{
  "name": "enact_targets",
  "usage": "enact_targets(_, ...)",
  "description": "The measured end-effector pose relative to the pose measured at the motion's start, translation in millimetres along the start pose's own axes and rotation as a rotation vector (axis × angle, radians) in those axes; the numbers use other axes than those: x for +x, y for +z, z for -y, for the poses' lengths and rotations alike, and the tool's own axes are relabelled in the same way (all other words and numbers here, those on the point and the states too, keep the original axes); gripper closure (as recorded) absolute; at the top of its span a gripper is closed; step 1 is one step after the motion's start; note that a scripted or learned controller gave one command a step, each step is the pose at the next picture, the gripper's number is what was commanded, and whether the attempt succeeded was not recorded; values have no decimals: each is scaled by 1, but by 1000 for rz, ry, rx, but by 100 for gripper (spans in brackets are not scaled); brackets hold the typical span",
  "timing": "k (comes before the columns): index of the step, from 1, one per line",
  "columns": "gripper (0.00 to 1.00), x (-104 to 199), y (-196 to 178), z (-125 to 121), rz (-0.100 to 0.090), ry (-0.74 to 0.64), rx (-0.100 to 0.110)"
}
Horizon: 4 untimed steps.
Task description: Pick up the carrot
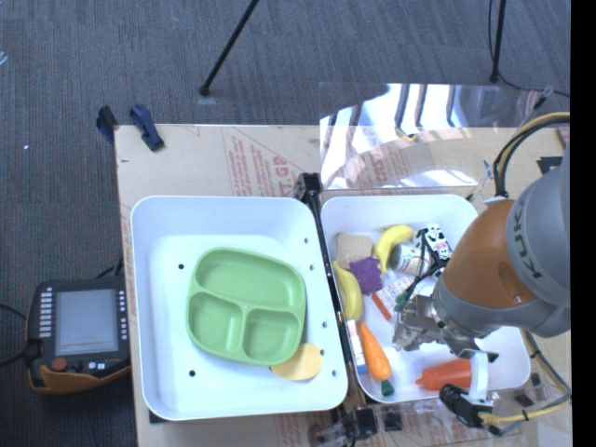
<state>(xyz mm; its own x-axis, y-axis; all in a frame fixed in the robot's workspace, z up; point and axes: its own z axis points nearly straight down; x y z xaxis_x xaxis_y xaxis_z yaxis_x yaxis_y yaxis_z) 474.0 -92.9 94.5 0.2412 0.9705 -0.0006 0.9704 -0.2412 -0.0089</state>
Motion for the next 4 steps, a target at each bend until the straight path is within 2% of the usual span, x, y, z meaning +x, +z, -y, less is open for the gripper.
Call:
enact_targets(1, 0, -3, -1, -1, 6, 5, -3)
enact_targets(2, 0, 10, 9, 1, -1, 415, -5)
enact_targets(3, 100, 8, 1, 3, -1, 417, 4)
enact_targets(4, 100, 98, -93, 23, -5, 432, -4)
